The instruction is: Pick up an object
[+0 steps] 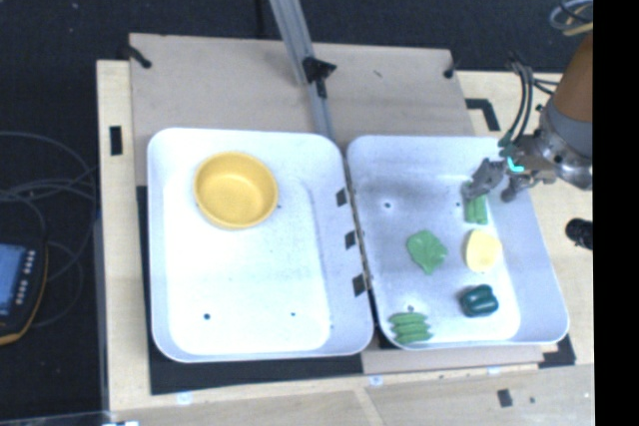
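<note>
Your bench (419,80) sits on dark floor with two white bins: the left bin (250,314) holds a yellow bowl (236,190), the right bin (399,165) several small items. Your claw (486,185) hangs over the right bin's far right side, just above a small green block (476,211); you cannot tell whether it is released or clenched. Close by lie a yellow lump (482,250), a light green piece (427,251), a dark green piece (478,300) and a ridged green piece (409,325).

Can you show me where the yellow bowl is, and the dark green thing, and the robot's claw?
yellow bowl (236,190): camera view, on the bowl's inside bottom.
dark green thing (478,300): camera view, on its top middle.
gripper (486,183): camera view, midway between its fingertips, just above a small green block (476,211).
</note>
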`<action>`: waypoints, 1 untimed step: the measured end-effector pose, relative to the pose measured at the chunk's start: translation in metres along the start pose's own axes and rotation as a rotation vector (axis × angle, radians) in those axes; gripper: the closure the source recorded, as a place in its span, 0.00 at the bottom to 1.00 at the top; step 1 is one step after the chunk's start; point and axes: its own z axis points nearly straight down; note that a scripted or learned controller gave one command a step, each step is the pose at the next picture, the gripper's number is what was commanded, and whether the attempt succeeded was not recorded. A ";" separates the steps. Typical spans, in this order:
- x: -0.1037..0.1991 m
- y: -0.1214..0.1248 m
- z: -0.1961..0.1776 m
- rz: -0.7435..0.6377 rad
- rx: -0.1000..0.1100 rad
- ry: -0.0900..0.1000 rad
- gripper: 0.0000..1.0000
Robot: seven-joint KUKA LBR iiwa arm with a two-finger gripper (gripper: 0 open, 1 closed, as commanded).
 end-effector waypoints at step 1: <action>0.000 0.000 0.000 0.000 0.000 0.000 0.00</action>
